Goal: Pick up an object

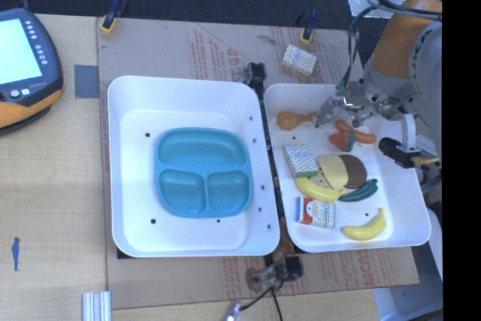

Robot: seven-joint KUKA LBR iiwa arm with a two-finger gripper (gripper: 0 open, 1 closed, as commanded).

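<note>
1. Looking down on the tabletop [68, 184], the one camera view is showing two white bins side by side; the left bin [128, 162] is carrying a blue divided plate [204, 171].
2. The right bin [409, 225] is holding toy food: an orange drumstick [294, 119], a red-orange piece [352, 136], two bananas [366, 226] [317, 190], a small carton [316, 213], a checked packet [301, 158].
3. The pincer [340, 107] is hovering at the bin's far edge, just beside the drumstick and the red-orange piece. Open or shut: cannot tell, too small and cluttered.
4. Judgement: the drumstick is likely the nearest target. It is probably light, hard plastic, smooth, prone to slipping; gripping across the thicker rounded end is looking safer than the thin shank.
</note>
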